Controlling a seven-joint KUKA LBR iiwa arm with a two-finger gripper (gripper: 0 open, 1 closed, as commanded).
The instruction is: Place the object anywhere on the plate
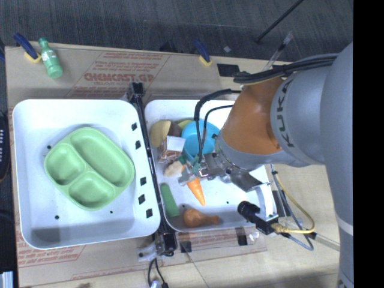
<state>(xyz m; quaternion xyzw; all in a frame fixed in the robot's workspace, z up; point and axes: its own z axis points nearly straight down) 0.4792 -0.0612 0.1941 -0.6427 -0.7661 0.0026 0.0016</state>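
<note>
A light green divided plate point(90, 167) lies in the left white bin point(36, 116), with nothing on it. My gripper point(194, 173) is low over the middle of the right bin point(234, 219), under the orange wrist band. An orange carrot point(197, 191) points down and away from the gripper's tip, its thick end right at the tip; whether it is held cannot be made out. The arm hides the right bin's far right part.
Around the gripper in the right bin lie a blue cup point(193, 137), a yellowish fruit point(159, 132), a green cucumber point(169, 200), a brown drumstick point(198, 218) and a small pale piece point(173, 168). A green bottle point(51, 60) stands on the bench at the back left.
</note>
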